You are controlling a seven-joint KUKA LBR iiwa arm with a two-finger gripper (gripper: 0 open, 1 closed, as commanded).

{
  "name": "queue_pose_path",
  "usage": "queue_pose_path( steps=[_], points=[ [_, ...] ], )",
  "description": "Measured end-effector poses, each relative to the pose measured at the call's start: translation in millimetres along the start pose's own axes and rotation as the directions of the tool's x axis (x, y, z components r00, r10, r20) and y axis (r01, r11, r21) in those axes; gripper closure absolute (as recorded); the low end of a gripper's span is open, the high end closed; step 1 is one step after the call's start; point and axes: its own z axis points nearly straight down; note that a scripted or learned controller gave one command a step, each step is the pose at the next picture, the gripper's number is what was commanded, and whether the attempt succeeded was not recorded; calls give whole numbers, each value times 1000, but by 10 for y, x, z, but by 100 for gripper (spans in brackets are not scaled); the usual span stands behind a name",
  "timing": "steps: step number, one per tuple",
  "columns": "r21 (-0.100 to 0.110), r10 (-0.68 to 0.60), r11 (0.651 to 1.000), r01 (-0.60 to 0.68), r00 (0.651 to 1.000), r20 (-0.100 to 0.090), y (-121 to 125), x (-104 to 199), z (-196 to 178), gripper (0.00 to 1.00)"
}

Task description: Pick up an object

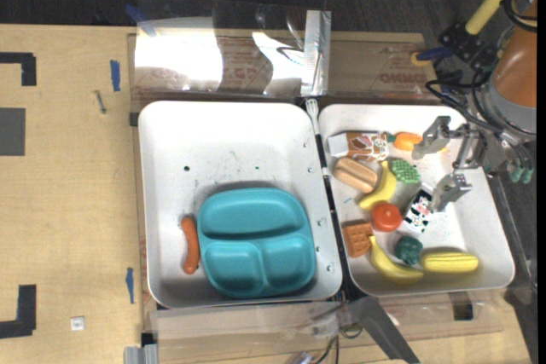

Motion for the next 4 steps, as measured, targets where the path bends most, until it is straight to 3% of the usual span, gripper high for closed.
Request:
queue_pose_path(
  steps=[1, 2, 3, 4],
  points=[
    [-1, -51, 999, 51, 999, -5, -303, 14, 1271, 0],
    [1, -104, 995, 104, 995, 10, -616, 49, 1717, 0],
    [3, 11, 1000, -11, 1000, 11, -579, 390, 1717, 0],
    [-1, -42, 999, 42, 999, 5, -321, -399, 1515, 0]
  ],
)
